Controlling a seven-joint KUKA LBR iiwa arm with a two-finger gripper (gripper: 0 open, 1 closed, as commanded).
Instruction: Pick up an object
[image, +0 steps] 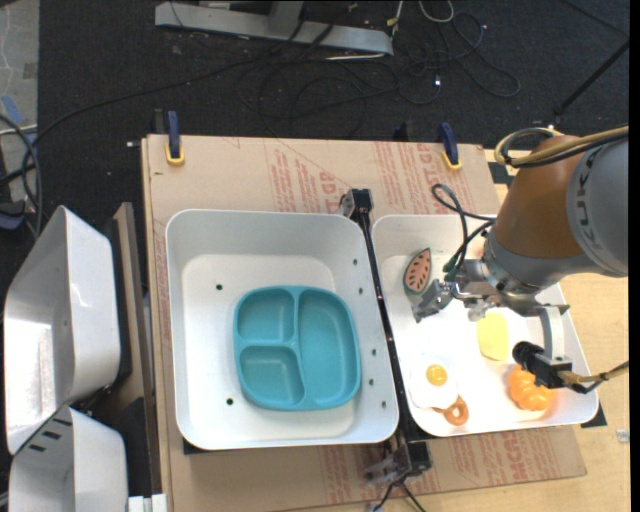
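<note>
Nearest you, along the front of the right bin (575, 415), you see a toy fried egg (434, 380) with a glossy yolk, a small orange-brown ring (457, 411) touching its front edge, and a lumpy orange toy (529, 391) toward the right corner. A black part of the arm's fittings lies just above that orange toy, partly covering it. Just behind sits a pale yellow, smooth rounded block (493, 336).

In the left bin (190, 330) you find a teal plastic tray (297, 347) with three compartments and rounded corners, lying flat in the middle.

Further back in the right bin, the claw (432, 300) hangs low over the white floor, between the yellow block and a watermelon-slice toy (418, 270), red with dark seeds. The slice lies just beyond the metal tips, and you cannot tell whether it touches them. You cannot tell whether the claw is open or closed, and nothing shows gripped in it.

The grey arm (560, 215) with its orange band crowds the right bin's back right part, with black cables looping beside it. The brown board worktop (300, 170) stretches behind, blue and yellow clamps (174, 140) at its far edge.
</note>
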